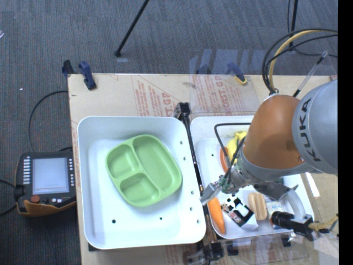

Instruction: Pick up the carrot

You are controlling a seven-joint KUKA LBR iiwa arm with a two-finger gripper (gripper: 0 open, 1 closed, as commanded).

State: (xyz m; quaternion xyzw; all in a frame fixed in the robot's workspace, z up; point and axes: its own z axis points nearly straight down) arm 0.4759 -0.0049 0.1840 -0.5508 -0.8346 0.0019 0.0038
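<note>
The carrot (217,217) is a short orange piece lying near the front left corner of the right bin (205,127). My gripper (212,192) hangs just above and behind the carrot's upper end, close to the bin's left wall. The arm's orange wrist band (273,142) and grey body cover most of the right bin. Nothing shows between the gripper and the carrot that tells of a hold.
A green divided plate (143,169) lies in the left bin (91,203). Beside the carrot are a black-and-white object (238,211), a tan bread-like piece (257,206), a yellow item (238,141) and a partly hidden orange-red item (223,158). A teach pendant (47,181) sits left of the bench.
</note>
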